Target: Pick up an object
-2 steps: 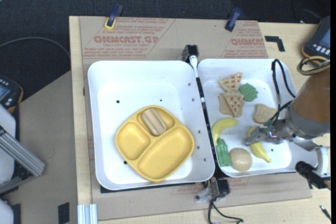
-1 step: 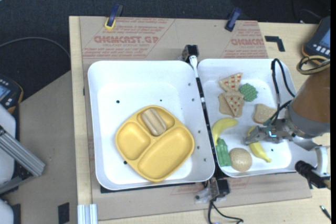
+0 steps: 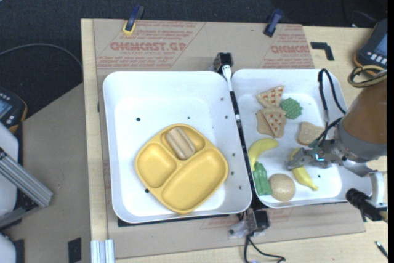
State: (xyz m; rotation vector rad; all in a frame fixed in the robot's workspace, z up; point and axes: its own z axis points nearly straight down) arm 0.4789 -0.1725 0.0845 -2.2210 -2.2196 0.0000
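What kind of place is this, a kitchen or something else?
Probably a robot lab bench, not a kitchen: the food looks like toys, sorted in white bins, with a robot arm reaching in and cables around.

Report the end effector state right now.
End effector: low in the right bin, fingers spread beside the small banana; open, holding nothing.

pizza slices (image 3: 271,110): 2 toy wedges, flat, upper right bin
broccoli (image 3: 291,108): green, beside slices
bread (image 3: 308,132): tan, flat
bananas (image 3: 263,148): 2 yellow, 1 possibly under the fingers
potato (image 3: 282,186): round, tan, near front wall
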